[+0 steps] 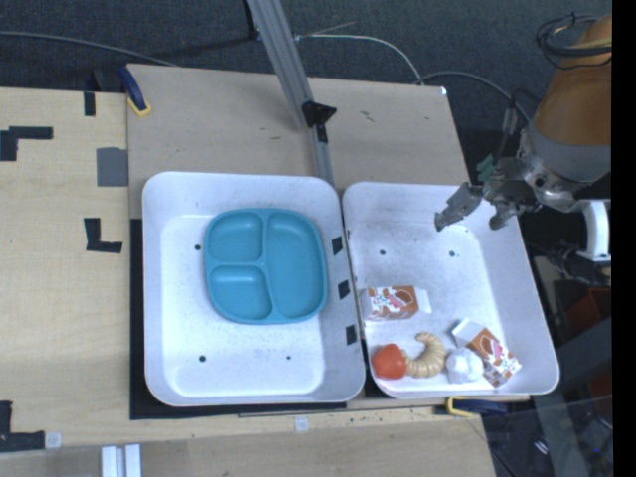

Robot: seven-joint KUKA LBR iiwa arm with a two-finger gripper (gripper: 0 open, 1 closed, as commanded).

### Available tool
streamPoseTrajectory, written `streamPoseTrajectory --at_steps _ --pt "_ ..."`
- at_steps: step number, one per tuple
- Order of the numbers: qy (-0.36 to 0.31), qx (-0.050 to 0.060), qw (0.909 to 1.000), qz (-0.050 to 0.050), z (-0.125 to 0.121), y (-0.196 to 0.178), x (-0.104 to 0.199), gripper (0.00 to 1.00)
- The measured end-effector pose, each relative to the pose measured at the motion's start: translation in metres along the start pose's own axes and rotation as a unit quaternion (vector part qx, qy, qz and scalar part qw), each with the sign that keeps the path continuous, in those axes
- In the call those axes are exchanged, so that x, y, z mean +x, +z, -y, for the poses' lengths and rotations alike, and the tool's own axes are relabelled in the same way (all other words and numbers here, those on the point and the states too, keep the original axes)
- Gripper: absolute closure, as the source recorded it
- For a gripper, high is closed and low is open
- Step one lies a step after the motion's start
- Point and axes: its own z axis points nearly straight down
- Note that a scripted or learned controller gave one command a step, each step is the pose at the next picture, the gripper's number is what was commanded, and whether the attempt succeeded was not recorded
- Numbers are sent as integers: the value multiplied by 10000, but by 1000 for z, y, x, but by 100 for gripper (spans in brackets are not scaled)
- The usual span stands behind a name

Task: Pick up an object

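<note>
We see a metal pole (288, 58) crossing the bench (229, 132), black tape marks (97, 235) at left

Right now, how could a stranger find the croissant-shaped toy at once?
Look in the right white bin, at its near edge. The croissant lies there, tan and curved, between a red tomato and a small white object; no neighbour shares its crescent shape.
</note>
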Motion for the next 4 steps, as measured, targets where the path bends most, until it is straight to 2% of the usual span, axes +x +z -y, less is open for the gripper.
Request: streamPoseTrajectory --at_steps 1,3,4 --pt "1 -2 10000 1 0 0 0 0" --pt "11 24 10000 3 -1 91 -11 0" --pt "11 34 10000 0 2 152 -18 0"
